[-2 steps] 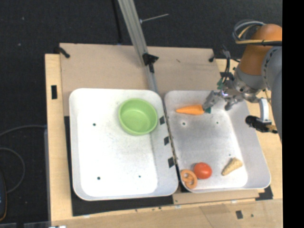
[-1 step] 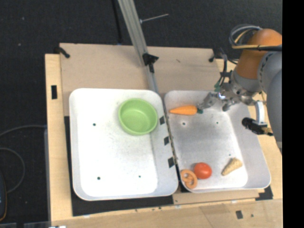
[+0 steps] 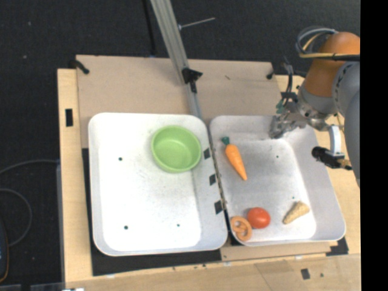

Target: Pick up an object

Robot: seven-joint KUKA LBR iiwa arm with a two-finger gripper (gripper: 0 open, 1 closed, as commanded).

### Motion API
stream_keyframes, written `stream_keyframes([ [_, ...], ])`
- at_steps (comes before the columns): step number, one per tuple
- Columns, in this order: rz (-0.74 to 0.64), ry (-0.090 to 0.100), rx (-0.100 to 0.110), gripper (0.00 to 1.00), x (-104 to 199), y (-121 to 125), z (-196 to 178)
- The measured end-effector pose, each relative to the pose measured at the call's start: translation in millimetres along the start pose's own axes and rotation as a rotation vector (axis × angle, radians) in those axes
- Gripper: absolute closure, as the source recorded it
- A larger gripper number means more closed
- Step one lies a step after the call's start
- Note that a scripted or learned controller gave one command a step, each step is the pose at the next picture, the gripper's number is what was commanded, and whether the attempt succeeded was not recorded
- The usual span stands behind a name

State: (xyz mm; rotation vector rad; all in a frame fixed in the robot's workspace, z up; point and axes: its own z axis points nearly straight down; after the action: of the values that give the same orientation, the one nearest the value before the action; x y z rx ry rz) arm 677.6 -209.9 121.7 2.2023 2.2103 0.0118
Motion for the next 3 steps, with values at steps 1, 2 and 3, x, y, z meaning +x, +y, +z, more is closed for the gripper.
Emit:
stream_keyframes([
  [1, 0.003, 0.008, 0.013, 1.0, 1, -4, -63],
  [2, 0.001, 0.008, 0.015, 1.0, -1, -2, -90],
  [3, -0.003, 0.011, 0.018, 1.0, 51, -9, -106],
])
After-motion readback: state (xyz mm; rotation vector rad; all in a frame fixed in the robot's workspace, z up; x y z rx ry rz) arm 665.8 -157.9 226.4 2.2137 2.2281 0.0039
